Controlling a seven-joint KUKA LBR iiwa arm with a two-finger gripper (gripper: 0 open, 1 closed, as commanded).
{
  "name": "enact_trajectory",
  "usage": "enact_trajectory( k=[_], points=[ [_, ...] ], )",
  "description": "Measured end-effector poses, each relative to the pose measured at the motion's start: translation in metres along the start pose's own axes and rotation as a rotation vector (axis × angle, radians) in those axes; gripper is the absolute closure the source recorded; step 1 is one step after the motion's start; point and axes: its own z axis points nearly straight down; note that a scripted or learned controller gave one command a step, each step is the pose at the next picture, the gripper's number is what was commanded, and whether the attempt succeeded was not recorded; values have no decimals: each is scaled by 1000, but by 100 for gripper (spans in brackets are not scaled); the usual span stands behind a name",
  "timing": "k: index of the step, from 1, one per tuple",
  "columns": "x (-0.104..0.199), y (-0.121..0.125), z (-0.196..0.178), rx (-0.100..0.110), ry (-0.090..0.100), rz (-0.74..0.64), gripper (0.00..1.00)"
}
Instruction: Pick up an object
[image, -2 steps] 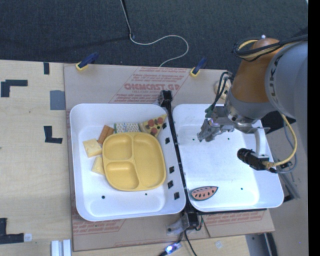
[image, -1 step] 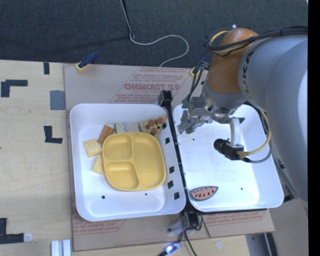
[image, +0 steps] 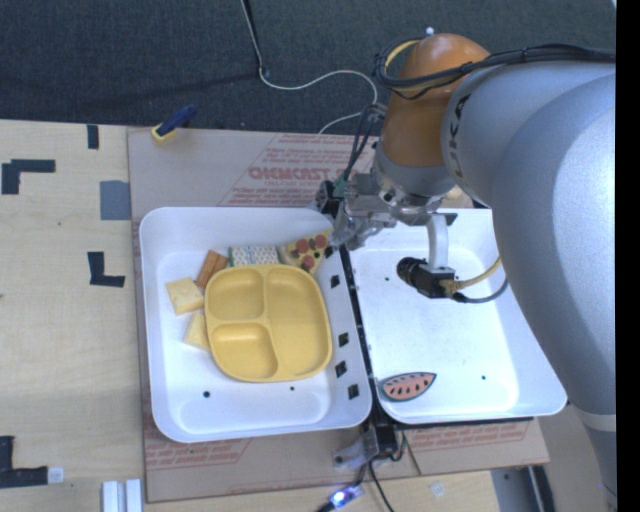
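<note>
Hovering over the back edge where the two bins meet, the tool (image: 345, 225) is sitting right by the pizza slice toy (image: 308, 250); can't tell how it's set. That toy is lying in the left bin (image: 160, 300), touching the yellow divided plate (image: 268, 322). Watermelon slice (image: 408, 385) is chilling in the right bin (image: 500, 330).

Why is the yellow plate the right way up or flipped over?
Right way up. The yellow plate lies flat in the left bin, and its three hollow sections face the camera, with the raised rim around them.
</note>
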Motion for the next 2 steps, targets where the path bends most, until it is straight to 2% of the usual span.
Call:
enact_trajectory(
  k=[1,2],
  points=[
    [45,29,-20,-2,0,-1,100],
    [62,42,-5,2,-2,3,100]
  ],
)
